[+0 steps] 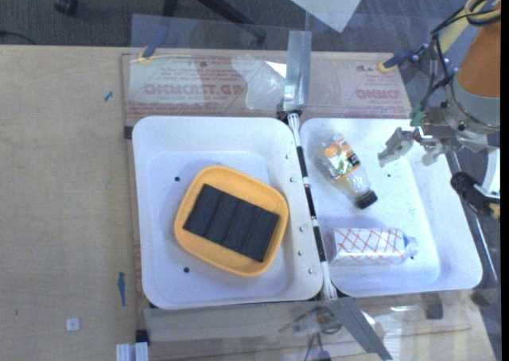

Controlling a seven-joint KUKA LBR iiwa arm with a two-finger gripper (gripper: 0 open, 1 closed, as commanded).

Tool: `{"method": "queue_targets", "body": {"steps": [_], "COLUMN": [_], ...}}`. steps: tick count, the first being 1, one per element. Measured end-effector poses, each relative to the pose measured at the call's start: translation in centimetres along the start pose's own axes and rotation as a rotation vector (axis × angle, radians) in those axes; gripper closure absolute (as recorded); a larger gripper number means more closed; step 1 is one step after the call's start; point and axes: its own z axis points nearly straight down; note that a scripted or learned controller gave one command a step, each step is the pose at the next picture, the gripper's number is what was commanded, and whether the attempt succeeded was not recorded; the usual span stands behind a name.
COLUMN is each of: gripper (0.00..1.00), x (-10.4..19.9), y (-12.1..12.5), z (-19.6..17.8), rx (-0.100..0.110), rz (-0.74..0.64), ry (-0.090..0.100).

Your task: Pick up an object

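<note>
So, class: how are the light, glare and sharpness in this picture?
Camera view: even, soft light with faint shadows; mild glare on the clear sheet behind the bins; the gripper and the small bottle look slightly blurred, its label unreadable.

Faint red lettering on the cardboard strip [191, 87] stays unreadable.

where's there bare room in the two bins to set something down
Left bin: the yellow tray fills the middle; bare floor runs along the far wall and in the near left corner. Right bin: the small bottle and checked packet crowd the side by the divider; the floor toward the right wall is bare, under the gripper.
</note>
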Motion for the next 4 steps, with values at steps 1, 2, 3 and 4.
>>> {"method": "queue_targets", "body": {"steps": [1, 2, 3, 4], "gripper": [0.0, 0.0, 1.0, 1.0], "x": [2.2, 0.9, 0.9, 8.1], "y": [1.9, 5.5, 5.3, 8.1], "z": [15.3, 16.2, 15.4, 6.6], "rx": [-0.004, 0.052, 0.059, 0.004], "rz": [0.151, -0.006, -0.006, -0.079], "ry": [0.0, 0.014, 0.013, 0.0]}}
